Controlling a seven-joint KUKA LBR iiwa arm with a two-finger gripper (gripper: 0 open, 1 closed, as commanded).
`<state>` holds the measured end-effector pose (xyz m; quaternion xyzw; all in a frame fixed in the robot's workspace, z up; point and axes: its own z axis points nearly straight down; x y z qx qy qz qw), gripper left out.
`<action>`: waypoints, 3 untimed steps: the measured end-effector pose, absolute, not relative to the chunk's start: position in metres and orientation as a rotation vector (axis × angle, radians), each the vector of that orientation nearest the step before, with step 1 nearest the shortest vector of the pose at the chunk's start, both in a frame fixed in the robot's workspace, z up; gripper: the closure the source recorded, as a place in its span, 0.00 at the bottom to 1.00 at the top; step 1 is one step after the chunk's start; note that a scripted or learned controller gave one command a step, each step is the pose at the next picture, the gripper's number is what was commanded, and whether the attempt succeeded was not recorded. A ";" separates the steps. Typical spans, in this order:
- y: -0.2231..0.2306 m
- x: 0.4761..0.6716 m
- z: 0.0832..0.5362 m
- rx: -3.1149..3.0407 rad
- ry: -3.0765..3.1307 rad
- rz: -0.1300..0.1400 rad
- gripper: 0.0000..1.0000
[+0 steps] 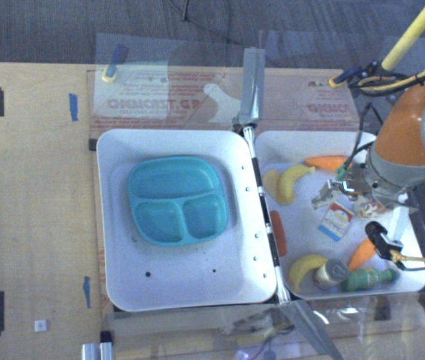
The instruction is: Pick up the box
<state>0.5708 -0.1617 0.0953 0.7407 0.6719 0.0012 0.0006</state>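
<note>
Box: small flat white carton with red and blue print (336, 220), lying on the floor of the right white plastic bin (301, 223), roughly at the bin's centre.
Box axis: long axis runs from about 1 o'clock to 7 o'clock; the red-printed end points toward 1 o'clock, the blue end toward 7 o'clock.
Room around box: bare white floor at its 9 o'clock side, up to a thin red-orange stick (277, 233) lying along the bin's left wall; bare floor also at 6 o'clock, before the clutter near the front rim.
Neighbours: yellow banana (290, 181) at 10 o'clock; orange carrot (326, 161) at 12 o'clock; second orange carrot (361, 255) at 5 o'clock; second yellow banana (305, 269), a grey-capped small jar (330, 274) and a green plastic bottle (365, 279) along the front wall.
Gripper: metal 2-finger gripper (334, 194) sits just at the box's 12 o'clock, close over its upper end; the box is not between the fingers.
Finger state: cannot tell whether spread or closed.
Arm: grey with orange band (406, 133), entering from 3 o'clock.
Left bin: white plastic bin (115, 268) holding a teal 3-compartment tray (177, 199), well apart from the box at 9 o'clock.
</note>
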 end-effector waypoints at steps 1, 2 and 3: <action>-0.192 0.624 0.093 2.323 2.114 0.002 0.00; -0.206 0.596 0.088 2.349 2.080 0.012 0.00; -0.125 0.582 0.089 2.399 2.022 0.009 0.00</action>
